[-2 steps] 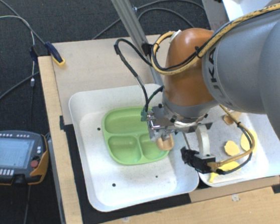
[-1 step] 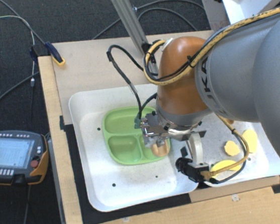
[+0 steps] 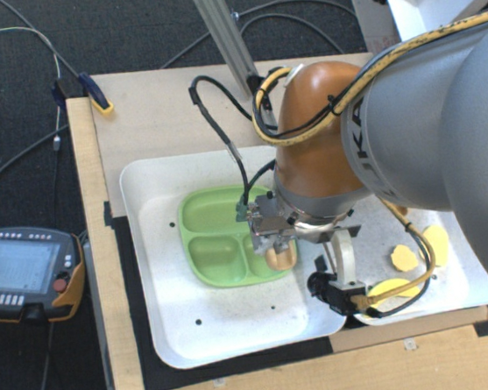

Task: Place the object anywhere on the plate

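Green plastic forms the one divided plate [image 3: 218,237], laid in the left of two white bins [image 3: 168,331] on the surface. One tan, rounded object [image 3: 279,258] is seen directly beneath the jaws [image 3: 274,246], over the plate's right edge; its long axis cannot be told. Whether the jaws are parted or closed on it cannot be told. Three yellow pieces [image 3: 404,258] are counted to the right.

The plate [image 3: 218,237] lies in the left bin [image 3: 168,331].
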`<state>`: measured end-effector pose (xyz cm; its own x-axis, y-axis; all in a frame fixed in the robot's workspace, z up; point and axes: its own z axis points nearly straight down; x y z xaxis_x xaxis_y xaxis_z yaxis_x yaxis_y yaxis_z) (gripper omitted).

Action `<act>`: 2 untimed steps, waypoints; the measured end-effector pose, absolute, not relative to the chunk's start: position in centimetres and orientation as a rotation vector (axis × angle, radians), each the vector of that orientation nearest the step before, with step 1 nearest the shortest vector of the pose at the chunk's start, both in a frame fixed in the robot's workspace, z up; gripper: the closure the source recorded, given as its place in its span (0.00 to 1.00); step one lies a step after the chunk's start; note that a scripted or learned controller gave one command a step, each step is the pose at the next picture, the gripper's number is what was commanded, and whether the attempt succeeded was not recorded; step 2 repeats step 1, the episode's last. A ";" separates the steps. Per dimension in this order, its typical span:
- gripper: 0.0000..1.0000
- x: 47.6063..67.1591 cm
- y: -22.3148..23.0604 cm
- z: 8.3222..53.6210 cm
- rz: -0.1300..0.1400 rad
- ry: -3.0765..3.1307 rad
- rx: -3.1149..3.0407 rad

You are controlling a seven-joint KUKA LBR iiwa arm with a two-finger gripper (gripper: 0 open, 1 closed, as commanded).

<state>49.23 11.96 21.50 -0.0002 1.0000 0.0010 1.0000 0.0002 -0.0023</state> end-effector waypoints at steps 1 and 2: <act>0.00 49.2 11.9 21.5 0.001 -2.220 -2.220; 0.00 49.2 11.9 21.5 0.001 -2.220 -2.220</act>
